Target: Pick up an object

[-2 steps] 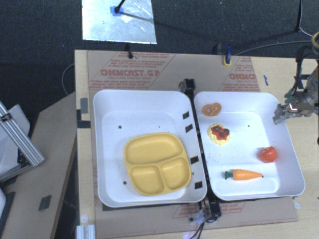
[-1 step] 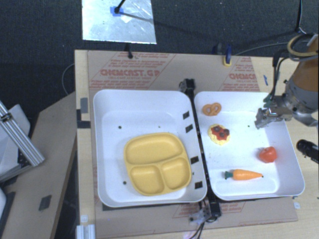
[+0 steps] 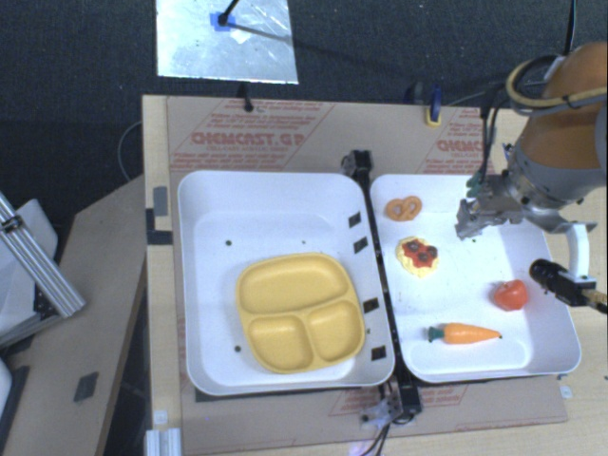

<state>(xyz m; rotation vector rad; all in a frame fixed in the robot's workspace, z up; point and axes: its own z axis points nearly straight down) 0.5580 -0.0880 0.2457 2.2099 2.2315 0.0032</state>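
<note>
You're looking at a robotics lab: two white bins (image 3: pixel 285 193) on a cardboard-covered table (image 3: pixel 285 131), aluminium framing (image 3: pixel 38 264) at nine o'clock, cables (image 3: pixel 389 411) at six, dark carpet (image 3: pixel 66 65) around.

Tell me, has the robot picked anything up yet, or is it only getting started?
Nothing looks picked up so far. The pretzel, pizza, tomato and carrot all lie in the right bin. The gripper hangs over that bin, right of the pretzel, touching none. The whole pick is left.
</note>
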